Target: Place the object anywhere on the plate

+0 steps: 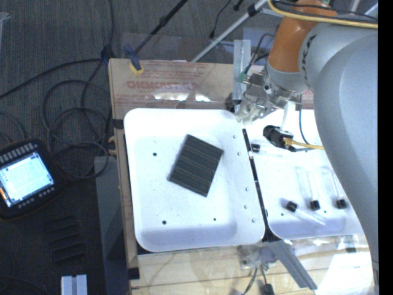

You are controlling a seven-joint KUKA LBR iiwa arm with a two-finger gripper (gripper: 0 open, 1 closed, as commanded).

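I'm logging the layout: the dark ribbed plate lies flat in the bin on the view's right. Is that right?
No. The camera view shows the dark ribbed plate lying flat in the bin on the view's left, not the right one.

Two white bins side by side on a bench. Left bin (141, 226): one dark ribbed plate (196, 165), rectangular, lying flat near the middle, turned at a slant to the bin walls. Right bin (295, 229): three clear tubes (314, 204) with black caps, in a row toward the near side, apart from one another. Grey arm (344, 103) enters from the right, orange band (288, 39) above the wrist. Gripper (249, 110) sits over the far rim where the two bins meet (well apart from plate and tubes). Cardboard sheet (172, 82) behind the bins. Lit-screen pendant (23, 178) on the floor at left, looped cables (73, 128) beside it
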